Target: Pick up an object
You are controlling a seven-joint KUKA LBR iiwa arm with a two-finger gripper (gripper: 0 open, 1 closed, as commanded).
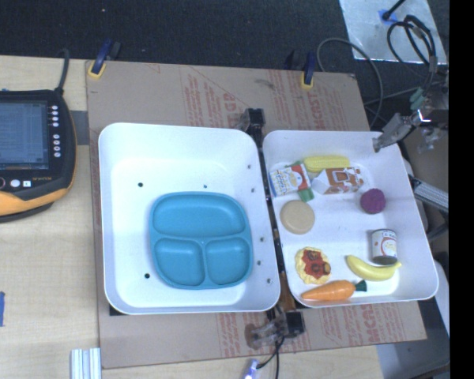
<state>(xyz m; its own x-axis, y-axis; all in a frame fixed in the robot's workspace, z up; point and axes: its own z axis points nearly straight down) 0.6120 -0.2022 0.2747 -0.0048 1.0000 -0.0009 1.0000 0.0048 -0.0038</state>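
Fingers (379, 142) at right bin's (415, 212) far corner, state unclear; yellow banana (373, 268) lies curved inside.

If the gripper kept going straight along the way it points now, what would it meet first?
The gripper points left and slightly down over the right bin's top right corner. On that line, likely the milk carton or yellow corn cob first; its height above them is unclear.
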